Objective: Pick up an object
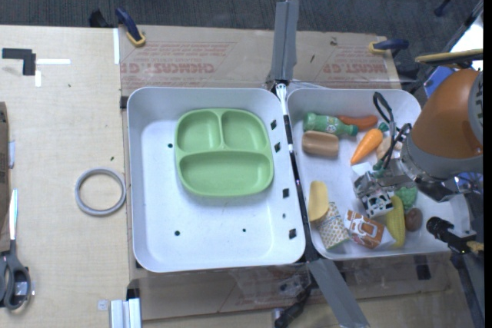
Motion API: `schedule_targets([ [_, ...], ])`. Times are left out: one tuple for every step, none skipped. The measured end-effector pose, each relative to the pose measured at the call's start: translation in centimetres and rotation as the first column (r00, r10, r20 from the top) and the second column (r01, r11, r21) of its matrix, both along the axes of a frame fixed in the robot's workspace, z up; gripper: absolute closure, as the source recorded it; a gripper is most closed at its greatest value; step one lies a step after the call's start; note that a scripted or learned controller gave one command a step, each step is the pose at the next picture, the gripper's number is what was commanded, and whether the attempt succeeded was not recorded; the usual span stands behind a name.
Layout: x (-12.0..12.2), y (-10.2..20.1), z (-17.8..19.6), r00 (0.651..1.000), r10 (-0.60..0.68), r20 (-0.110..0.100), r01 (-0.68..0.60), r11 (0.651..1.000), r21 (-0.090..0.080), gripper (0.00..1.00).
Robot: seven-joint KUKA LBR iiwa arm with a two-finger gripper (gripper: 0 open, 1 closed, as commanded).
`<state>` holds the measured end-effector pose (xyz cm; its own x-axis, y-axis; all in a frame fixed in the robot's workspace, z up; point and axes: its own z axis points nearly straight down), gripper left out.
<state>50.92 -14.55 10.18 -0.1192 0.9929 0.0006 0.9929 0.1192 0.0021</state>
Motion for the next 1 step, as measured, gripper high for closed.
schedule_targets([
  [5.63, 5.99, 12.64, 0.997, -0.078, -0.004, 0.078, 0.997, -0.003, 1.00],
])
